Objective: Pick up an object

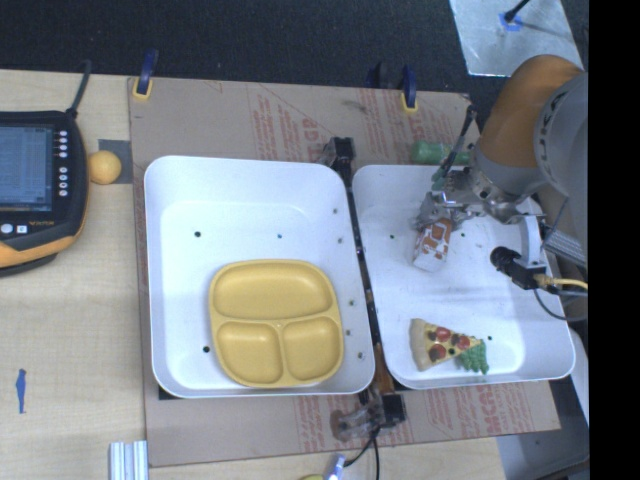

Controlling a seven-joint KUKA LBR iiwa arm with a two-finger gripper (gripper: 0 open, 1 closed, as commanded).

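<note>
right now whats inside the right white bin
The right white bin holds a toy pizza slice near its front edge and a small brown-and-white carton under the gripper. The arm covers the bin's far right corner.

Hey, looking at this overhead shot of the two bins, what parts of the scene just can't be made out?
- Pincer: the wrist above hides its fingers, so whether it grips the small brown-and-white carton is unclear.
- Carton's print: too small to read.
- Small green object behind the right white bin: partly hidden by cabling; identity unclear.
- Black-and-orange handheld control tablet: cut off by the left edge; screen unreadable.
</note>
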